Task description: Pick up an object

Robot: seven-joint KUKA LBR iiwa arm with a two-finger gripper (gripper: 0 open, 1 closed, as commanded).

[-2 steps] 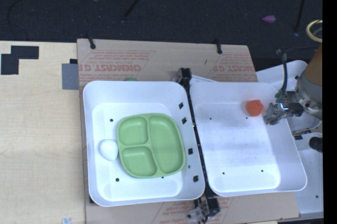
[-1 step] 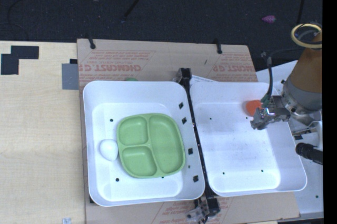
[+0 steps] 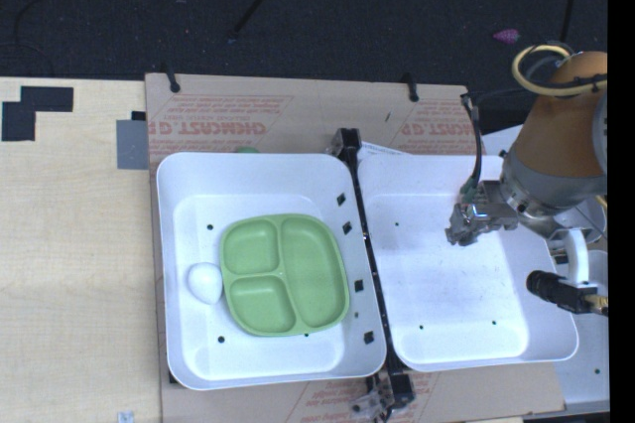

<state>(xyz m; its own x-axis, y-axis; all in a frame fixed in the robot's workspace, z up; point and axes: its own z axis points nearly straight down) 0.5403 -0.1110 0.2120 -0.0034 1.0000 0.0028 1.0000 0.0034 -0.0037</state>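
Bench [image 3: 69,262]: pale wood surface, bare to the left of the bins; a cardboard sheet [image 3: 298,118] lies under both bins and shows along their far edge.
Arm [image 3: 561,138]: grey body with orange band, entering from the right and reaching over the right bin's right half.
Left bin [image 3: 179,212]: shallow white tray, its right wall just beside the right bin along a dark centre divider [image 3: 362,252]. Its floor is largely taken up; a strip stays bare along the far wall and the near wall.
Right bin [image 3: 446,322]: shallow white tray; floor bare around and in front of the gripper, giving wide room toward its left and near walls.
Green plate [image 3: 285,274]: three-compartment dish lying flat at the middle of the left bin, its right rim near the divider wall.
Gripper [image 3: 466,224]: hangs over the upper middle of the right bin, apart from all four walls; the fingers are too small and dark to tell wide from narrow, and nothing is seen between them.
White ball [image 3: 205,283]: small round object touching the plate's left rim, near the left bin's left wall.
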